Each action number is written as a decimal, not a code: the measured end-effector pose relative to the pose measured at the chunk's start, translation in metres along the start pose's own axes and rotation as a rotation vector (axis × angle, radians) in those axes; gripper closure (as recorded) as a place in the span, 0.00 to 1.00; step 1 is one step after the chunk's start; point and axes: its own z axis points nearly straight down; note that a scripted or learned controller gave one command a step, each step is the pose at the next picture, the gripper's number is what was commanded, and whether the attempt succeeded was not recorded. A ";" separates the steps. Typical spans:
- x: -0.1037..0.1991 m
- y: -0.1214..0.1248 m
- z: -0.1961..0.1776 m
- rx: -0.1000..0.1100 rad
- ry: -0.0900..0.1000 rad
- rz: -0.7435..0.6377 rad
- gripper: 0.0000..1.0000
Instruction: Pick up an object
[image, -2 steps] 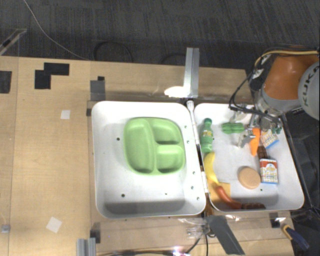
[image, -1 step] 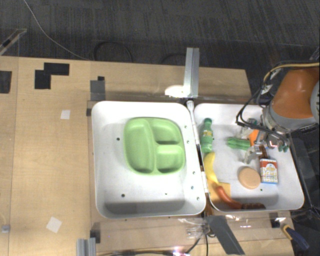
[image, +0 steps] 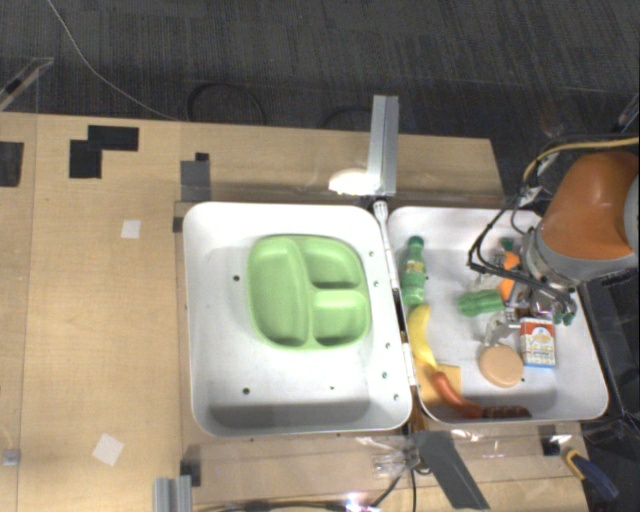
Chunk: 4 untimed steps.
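Two shallow white bins sit side by side on a pale wooden bench (image: 90, 330), dark carpet beyond its far edge. A green divided tray (image: 305, 290) lies upside-up in the left bin (image: 215, 400). The right bin (image: 585, 400) holds a green bottle (image: 412, 268) along its left wall, a yellow banana (image: 421, 340) near it, a red-orange piece (image: 450, 392) at the near wall, a green object (image: 480, 301), a tan round disc (image: 501, 366) and a small orange-and-white carton (image: 538, 343). The grey arm with its orange band (image: 590, 205) reaches in from the right, its gripper (image: 515, 300) low over the bin beside the green object and carton; whether its jaws are apart or closed cannot be told.
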 end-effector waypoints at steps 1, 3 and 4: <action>-0.009 0.058 0.000 -0.002 -0.002 0.014 0.00; 0.019 0.050 -0.001 0.000 -0.003 -0.194 0.00; 0.044 0.029 -0.002 0.000 -0.006 -0.060 0.00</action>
